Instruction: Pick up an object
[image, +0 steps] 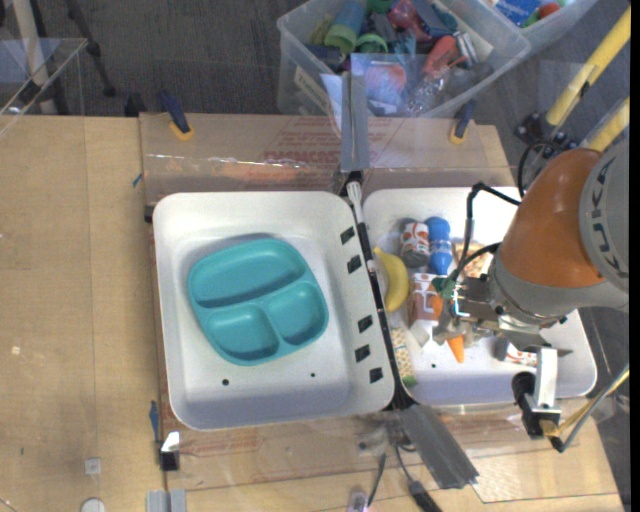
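Pincer (462, 318) state cannot be determined; it hovers above crowded items beside the banana (393, 280); risk: neighbours deflecting the grasp.

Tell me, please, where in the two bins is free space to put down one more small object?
The left bin has bare white floor around the teal divided plate, widest along its front wall. In the right bin, a bare strip lies along the front wall, below the carrot. Its left part is crowded: banana, cans, small packages, with the arm above.
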